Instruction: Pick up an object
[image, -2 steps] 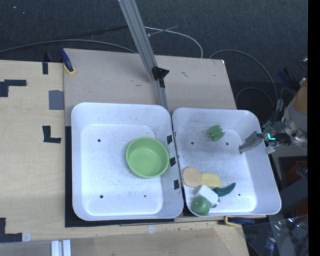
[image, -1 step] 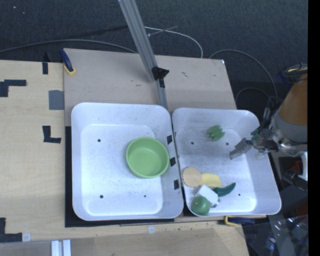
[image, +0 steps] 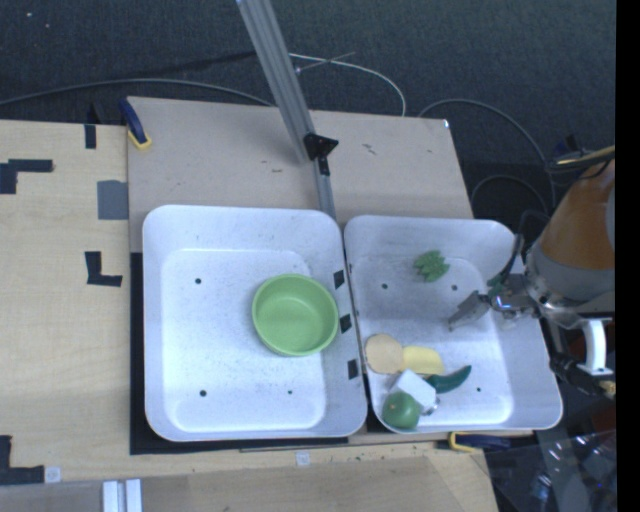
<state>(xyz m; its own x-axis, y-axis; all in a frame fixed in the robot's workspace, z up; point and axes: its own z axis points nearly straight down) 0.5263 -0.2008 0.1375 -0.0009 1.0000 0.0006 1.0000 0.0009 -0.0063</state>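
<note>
Two bins: left bin (image: 180, 300) and right bin (image: 500, 350), white plastic, smooth, speckled with dark scuffs. Green bowl (image: 294, 314) looks like matt plastic, smooth. Green ball (image: 401, 410) slightly glossy. Yellow piece (image: 423, 360) and tan disc (image: 383, 352) smooth, matt, plastic-looking. Leafy green item (image: 431, 265) has a rough, bumpy surface. Gripper (image: 468, 310) grey metal, dull sheen. Bench top (image: 60, 300) pale wood grain, matt; board (image: 220, 160) behind bins plain tan, matt, scuffed. Slanted pole (image: 280, 75) brushed grey metal.

Bench (image: 230, 160); two white bins (image: 170, 300)
</note>
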